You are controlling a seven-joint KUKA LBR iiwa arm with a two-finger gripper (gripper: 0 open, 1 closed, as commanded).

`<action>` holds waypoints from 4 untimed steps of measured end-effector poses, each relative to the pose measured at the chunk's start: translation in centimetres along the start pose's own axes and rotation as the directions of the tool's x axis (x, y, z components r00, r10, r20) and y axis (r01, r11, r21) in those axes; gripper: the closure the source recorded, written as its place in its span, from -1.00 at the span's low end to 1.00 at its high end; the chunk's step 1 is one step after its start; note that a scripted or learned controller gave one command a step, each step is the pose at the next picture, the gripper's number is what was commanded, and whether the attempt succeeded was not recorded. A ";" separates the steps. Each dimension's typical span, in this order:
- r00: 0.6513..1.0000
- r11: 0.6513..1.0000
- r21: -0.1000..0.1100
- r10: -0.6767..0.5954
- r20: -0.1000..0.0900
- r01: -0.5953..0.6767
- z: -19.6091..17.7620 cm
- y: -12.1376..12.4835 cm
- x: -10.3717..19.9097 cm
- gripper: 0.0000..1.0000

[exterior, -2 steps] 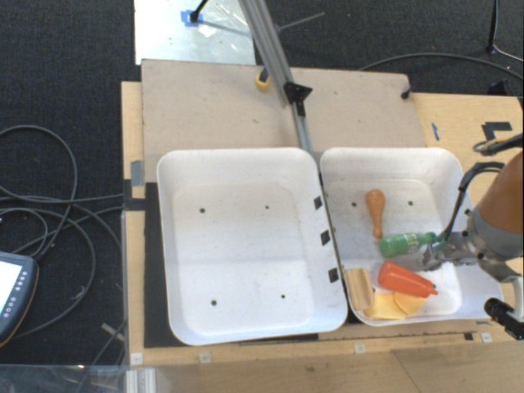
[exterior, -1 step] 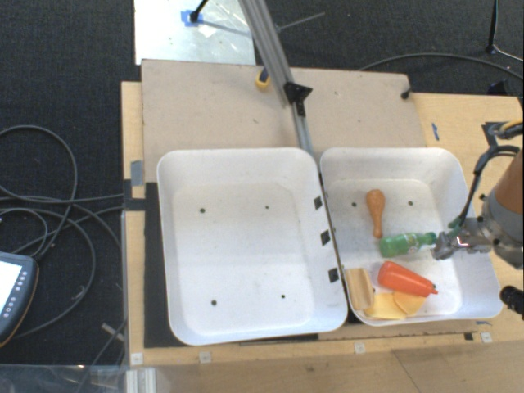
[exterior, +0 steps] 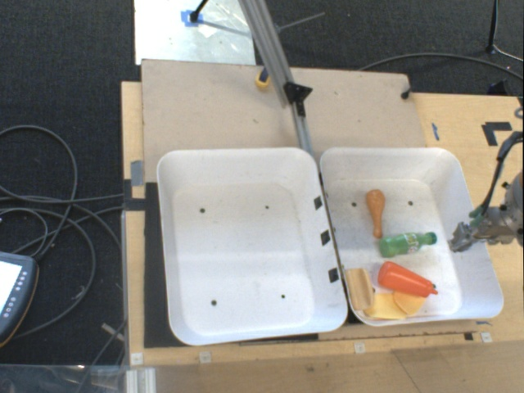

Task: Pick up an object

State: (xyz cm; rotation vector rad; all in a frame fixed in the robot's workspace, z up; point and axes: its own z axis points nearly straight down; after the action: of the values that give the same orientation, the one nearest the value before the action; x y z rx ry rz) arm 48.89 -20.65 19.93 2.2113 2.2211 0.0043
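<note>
**Gripper at right bin's rim**

Gripper (exterior: 460,237) sits at the 3 o'clock rim of the right bin (exterior: 446,164); fingers' spread cannot be told. Inside: wooden pin (exterior: 376,211) near centre, green bottle (exterior: 406,243) just below it, orange carrot (exterior: 404,279) at 6 o'clock, yellow pieces (exterior: 391,305) beneath. Left bin (exterior: 237,162) lies alongside on the bench (exterior: 246,97).
</note>
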 end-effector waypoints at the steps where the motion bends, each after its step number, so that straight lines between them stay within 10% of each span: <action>1: 1.000 1.000 -0.002 -0.002 0.001 0.002 -6.4 0.5 -0.4 1.00; 4: 1.000 1.000 0.004 -0.008 -0.006 0.008 -5.8 2.9 16.5 1.00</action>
State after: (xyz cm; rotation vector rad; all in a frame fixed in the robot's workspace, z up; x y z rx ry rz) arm 51.65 -4.15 25.74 2.2078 2.2347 0.0060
